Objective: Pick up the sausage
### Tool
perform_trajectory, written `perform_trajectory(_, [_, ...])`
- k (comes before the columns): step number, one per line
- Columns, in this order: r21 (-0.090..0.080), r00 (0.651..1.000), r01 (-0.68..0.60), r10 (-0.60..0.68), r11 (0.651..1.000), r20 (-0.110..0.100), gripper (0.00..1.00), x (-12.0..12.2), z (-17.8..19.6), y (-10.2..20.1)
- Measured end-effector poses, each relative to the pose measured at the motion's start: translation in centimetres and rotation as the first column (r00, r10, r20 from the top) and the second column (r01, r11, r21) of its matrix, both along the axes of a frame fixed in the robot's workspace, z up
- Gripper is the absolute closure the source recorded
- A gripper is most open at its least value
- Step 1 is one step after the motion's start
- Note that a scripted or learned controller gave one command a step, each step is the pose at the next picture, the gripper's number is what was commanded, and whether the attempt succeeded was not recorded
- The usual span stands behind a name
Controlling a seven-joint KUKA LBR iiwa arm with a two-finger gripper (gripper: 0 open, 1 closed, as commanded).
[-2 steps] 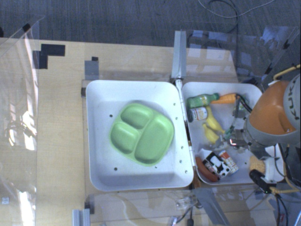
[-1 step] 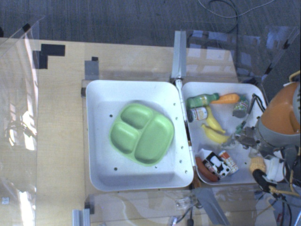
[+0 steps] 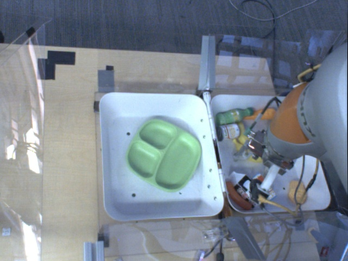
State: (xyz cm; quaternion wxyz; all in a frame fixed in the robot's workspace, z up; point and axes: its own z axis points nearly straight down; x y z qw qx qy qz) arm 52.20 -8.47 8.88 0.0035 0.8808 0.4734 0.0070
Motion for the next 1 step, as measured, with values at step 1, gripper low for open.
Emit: perform_trajectory(1, [0.000,1.000,0.015,-0.015,1.000,-0.014,0.00,2.84,0.45,-4.11])
